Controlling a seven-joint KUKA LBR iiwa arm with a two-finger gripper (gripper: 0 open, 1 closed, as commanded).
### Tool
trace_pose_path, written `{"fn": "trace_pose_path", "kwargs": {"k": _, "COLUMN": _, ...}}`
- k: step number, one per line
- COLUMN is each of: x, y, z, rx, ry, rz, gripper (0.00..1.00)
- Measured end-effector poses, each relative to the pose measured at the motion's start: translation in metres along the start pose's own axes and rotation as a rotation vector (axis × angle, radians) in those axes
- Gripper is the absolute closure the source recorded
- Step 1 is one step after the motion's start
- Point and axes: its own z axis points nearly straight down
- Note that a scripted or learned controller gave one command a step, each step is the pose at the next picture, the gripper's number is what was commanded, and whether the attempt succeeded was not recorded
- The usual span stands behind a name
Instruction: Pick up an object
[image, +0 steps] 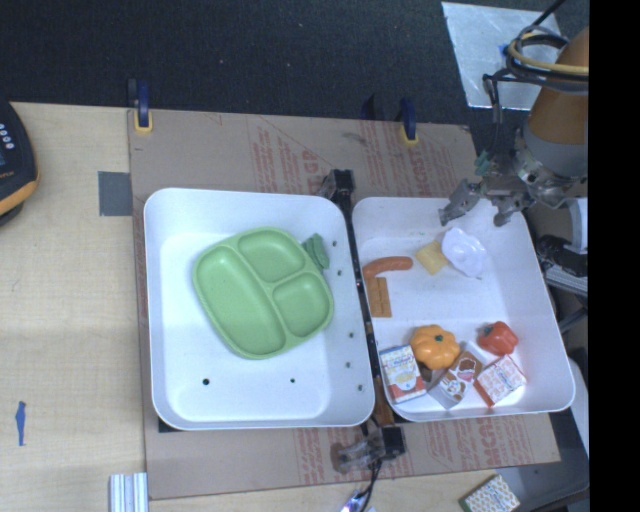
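Observation:
My gripper (482, 207) hangs over the far edge of the right bin (545, 300), fingers spread open with nothing between them. Just below it in the bin lie a crumpled white object (465, 251) and a pale yellow wedge (432, 258). Further left are an orange sausage (388, 266) and a brown strip (379, 296). Near the bin's front sit an orange pumpkin (436, 345), a red tomato-like toy (497, 337) and three small cartons (401, 370), (455, 381), (501, 380).
The left bin (170, 300) holds a green divided plate (264, 292) with a small dark green piece (317, 250) at its far right edge. Both bins rest on a cardboard sheet (250, 150) clamped at the back. A black and yellow device (12, 160) lies far left.

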Motion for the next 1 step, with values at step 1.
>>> {"fn": "trace_pose_path", "kwargs": {"k": 1, "x": 0.0496, "y": -0.0885, "z": 0.0019, "rx": 0.007, "ry": 0.003, "rz": 0.0, "gripper": 0.0}}
